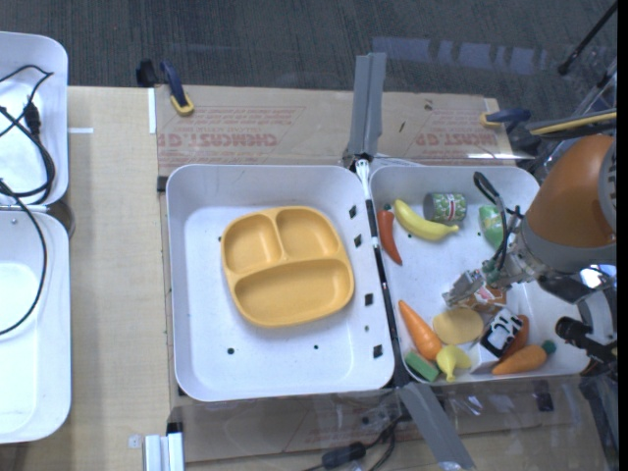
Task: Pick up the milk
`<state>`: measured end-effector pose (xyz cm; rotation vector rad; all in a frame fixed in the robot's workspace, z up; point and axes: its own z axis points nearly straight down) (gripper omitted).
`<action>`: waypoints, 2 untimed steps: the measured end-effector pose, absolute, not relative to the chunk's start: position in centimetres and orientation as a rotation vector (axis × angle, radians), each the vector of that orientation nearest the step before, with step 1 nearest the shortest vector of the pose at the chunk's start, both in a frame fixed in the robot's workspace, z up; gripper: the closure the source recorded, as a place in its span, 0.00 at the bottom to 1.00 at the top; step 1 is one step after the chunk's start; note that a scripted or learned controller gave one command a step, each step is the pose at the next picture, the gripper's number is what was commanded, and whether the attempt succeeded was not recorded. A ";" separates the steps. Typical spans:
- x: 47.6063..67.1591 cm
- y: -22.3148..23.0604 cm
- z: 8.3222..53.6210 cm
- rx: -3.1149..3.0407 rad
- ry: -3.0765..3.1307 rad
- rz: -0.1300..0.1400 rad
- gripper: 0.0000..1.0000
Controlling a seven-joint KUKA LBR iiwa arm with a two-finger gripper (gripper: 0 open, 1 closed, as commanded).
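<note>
The milk (503, 330) is a small black-and-white carton lying in the right bin (446, 180), near its front right corner. My gripper (469, 288) hangs low over the middle of that bin, just up and to the left of the carton. The grey wrist with its orange band (579, 199) reaches in from the right. Nothing shows as held by the gripper.
Around the milk lie a yellow round piece (457, 325), two carrots (420, 330) (520, 359), a banana (424, 222), a green can (445, 206), a red chili (390, 238) and a green vegetable (491, 226). The left bin (196, 302) holds a yellow divided plate (287, 263).
</note>
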<state>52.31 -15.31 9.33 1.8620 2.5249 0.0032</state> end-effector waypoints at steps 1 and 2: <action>52.4 -15.3 10.2 1.863 2.523 0.005 1.00; 55.9 -7.5 19.1 1.717 2.630 -0.001 1.00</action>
